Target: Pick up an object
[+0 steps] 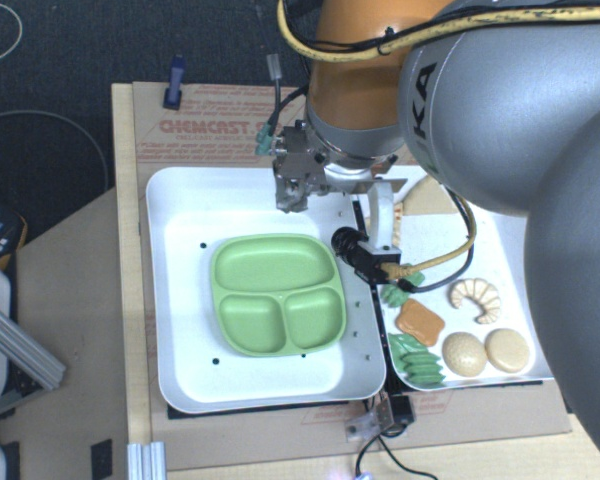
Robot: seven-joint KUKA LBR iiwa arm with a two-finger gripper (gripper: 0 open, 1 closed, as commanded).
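A light green divided plate (278, 293) lies flat in the left white bin (175, 268). My gripper (292, 196) hangs over the far edge of that bin, just beyond the plate's far rim and apart from it. I see nothing in it. The right bin (525, 373) holds a pale croissant-shaped piece (477, 300), an orange chunk (420, 321), green pea pods (416, 359) and two beige round buns (463, 353) (507, 348). The arm hides much of the right bin's far half.
A tan wedge (425, 198) shows at the far end of the right bin beside the arm. The bins sit on a brown board (210, 118) with a small blue object (174, 81) at its far left corner.
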